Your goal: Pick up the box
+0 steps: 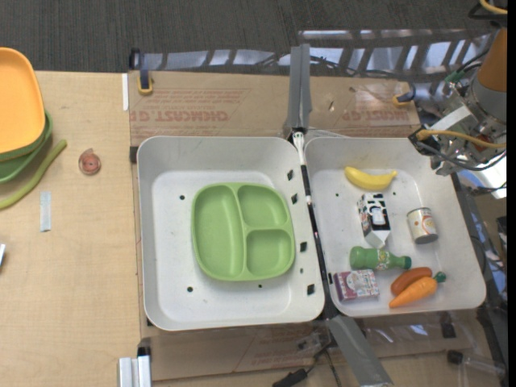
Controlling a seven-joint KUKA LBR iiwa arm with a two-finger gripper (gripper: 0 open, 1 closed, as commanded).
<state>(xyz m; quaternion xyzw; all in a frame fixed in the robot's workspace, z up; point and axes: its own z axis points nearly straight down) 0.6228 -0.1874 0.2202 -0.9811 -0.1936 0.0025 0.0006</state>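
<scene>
Two white bins sit side by side on the desk (pixel 81 297). The left bin (pixel 161 216) carries a green plate (pixel 242 232) with three compartments, nothing in them. The right bin (pixel 451 289) is the busy one: a banana (pixel 370 177) up near the far wall, a black-and-white carton (pixel 375 215) just below it, a can (pixel 422 225) to the right, a green bottle (pixel 377 258) lying on its side, a carrot (pixel 413 287) near the front, and the box (pixel 356 285) in the front left corner.

That box is pink, lying flat, long axis roughly left to right across the bin, tilted a touch. It sits just below the bottle and left of the carrot.

My tool (pixel 451 147) hangs at the far right corner of the right bin, well apart from the box; I cannot tell how it is set, and nothing shows in it.
</scene>
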